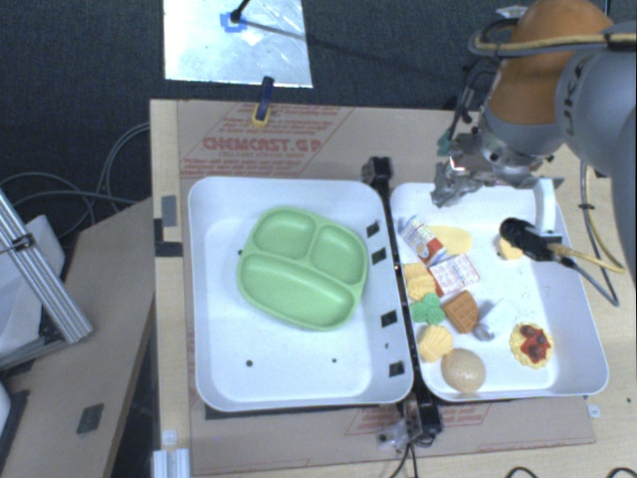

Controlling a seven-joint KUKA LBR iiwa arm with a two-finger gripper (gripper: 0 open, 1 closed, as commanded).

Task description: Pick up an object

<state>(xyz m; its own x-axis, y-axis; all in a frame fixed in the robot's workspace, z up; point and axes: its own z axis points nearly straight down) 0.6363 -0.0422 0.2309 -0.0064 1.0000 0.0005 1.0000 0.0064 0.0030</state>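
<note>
Looks to me like this is the approach stage, nothing picked yet. The gripper (447, 191) hangs over the far left corner of the right bin (562, 302), and honestly I can't tell from this angle if it's open or closed. Nothing is visibly in it. The candidates all sit in that bin: a small white and red bottle (418, 235) and a pale yellow piece (451, 238) lie closest, just in front of the gripper, with a red and white packet (454, 271) a bit nearer the camera. Next move, I'd guess, is to line up over one of those and drop straight down. The pile is tight, so a clean grab needs care. The arm (557, 78) comes in from the right, wrist bent down, tool pointing at the bin floor.
</note>
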